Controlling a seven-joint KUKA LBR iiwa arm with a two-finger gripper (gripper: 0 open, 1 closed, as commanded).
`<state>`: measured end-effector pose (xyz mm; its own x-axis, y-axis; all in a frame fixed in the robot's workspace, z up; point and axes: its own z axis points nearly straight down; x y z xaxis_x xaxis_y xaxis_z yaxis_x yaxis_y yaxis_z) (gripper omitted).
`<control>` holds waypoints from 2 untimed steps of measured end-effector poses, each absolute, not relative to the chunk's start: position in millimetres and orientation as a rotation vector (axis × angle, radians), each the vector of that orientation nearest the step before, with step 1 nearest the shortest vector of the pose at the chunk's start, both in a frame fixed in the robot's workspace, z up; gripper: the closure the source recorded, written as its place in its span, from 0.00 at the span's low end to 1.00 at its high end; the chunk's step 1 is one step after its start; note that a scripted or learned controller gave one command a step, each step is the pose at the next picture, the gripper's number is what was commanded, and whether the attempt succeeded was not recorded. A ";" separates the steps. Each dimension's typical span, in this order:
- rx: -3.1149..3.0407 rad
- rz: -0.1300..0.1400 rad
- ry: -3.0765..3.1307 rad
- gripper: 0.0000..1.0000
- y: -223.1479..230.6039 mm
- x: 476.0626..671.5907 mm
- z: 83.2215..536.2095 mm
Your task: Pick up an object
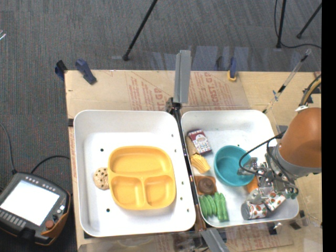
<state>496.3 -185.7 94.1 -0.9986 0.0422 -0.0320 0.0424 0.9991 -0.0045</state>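
Observation:
My gripper hangs low over the front right corner of the right bin, below the arm's orange band. Directly under and in front of it lies a red-and-white patterned can on its side. A small orange object sits just left of the gripper, beside a teal bowl. The gripper body hides whatever is between the can and the orange object.
The right bin also holds a red box, a yellow corn piece, a brown doughnut and green pea pods. In the left bin are a yellow divided tray and a cookie.

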 end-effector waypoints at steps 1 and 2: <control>0.036 -0.003 3.121 0.00 -164.1 502.3 90.9; 0.205 0.005 3.140 0.00 -107.7 544.4 84.3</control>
